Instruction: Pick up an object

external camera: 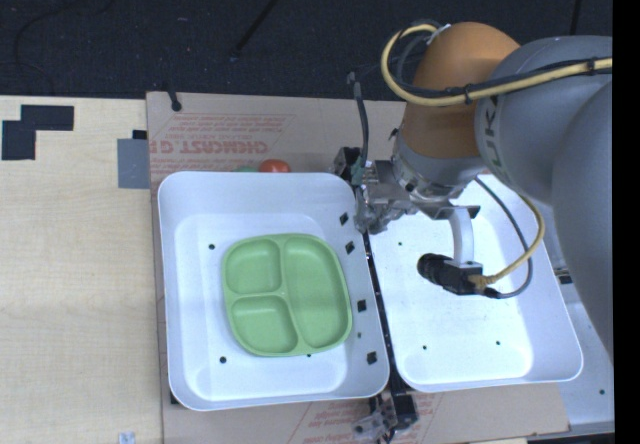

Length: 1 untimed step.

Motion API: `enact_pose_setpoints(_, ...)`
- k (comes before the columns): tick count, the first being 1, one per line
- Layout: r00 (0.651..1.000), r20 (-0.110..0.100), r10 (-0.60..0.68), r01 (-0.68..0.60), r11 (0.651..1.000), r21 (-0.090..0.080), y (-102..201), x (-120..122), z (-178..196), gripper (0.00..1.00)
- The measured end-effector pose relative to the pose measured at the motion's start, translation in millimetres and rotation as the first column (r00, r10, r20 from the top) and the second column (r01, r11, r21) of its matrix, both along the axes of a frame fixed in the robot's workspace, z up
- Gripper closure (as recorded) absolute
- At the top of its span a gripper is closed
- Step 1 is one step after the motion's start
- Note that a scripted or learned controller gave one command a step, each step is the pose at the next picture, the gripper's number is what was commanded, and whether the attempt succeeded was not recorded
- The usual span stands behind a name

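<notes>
Plainly, the green plate [287,294] lies in the left bin [190,222], apart from the tool [375,202], grip state unclear.

Robotics lab, KUKA arm [520,122], two white bins [190,232] on cardboard-lined bench [70,262], loose cables

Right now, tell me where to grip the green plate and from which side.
Grip the green plate by its raised outer rim, coming straight down from above. It lies flat in the left bin, so only an edge or a divider ridge offers a hold.
</notes>
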<state>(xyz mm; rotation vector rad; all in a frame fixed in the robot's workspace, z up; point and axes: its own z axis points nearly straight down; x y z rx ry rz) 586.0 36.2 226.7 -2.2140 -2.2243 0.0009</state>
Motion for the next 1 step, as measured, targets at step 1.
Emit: enact_pose_setpoints(1, 1.000, 0.000, -0.001, 0.001, 1.000, -0.001, 56.2, 0.8, -8.3, 1.00)
